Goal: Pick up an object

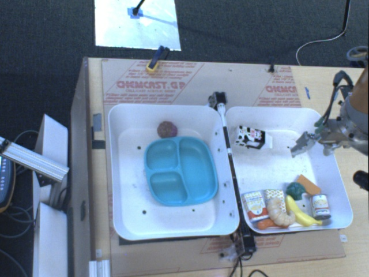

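My gripper [314,147] hangs over the right part of the right bin [277,160], open, with nothing between its fingers. A black-and-white patterned object [251,137] lies to its left near the bin's back. Below it, at the bin's front right corner, sits a cluster: an orange block [309,184], a teal piece [296,190], a yellow banana [302,212], a small bottle [320,203], a tan pastry-like item [279,210] and a small carton [254,203]. In the left bin a brown round item [167,129] lies behind a blue divided plate [180,171].
The two bins meet at a dark centre divider [228,154]. The left bin's wall [115,154] stands near the bench's left edge. A yellow-and-blue tool [155,59] lies on the board behind the bins. A white cable [328,36] runs at the back right.
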You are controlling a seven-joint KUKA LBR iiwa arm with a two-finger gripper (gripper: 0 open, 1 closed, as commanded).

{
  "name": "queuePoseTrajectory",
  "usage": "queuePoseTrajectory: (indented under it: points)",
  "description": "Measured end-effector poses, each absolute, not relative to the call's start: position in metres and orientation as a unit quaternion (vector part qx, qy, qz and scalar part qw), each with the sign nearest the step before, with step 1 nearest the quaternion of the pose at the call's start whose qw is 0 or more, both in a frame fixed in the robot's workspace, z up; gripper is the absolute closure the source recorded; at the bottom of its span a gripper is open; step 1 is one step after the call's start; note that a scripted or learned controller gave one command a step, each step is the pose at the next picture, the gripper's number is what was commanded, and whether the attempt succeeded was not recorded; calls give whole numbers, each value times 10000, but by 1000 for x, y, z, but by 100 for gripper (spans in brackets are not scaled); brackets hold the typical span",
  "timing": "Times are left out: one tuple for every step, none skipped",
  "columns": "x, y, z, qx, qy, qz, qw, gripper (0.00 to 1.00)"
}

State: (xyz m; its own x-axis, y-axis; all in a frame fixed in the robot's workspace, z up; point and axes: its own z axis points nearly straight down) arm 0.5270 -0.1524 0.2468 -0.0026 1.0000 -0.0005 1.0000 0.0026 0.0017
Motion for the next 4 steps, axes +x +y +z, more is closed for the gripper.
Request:
queuePoseTrajectory:
  points:
    - [572,-98,150,7060,7083,-2,-8,0]
    - [632,-97,93,7063,7079,9,19,0]
    - [661,-102,89,7019,7118,-174,-204,0]
    - [660,-103,99,7005,7129,-212,-236,100]
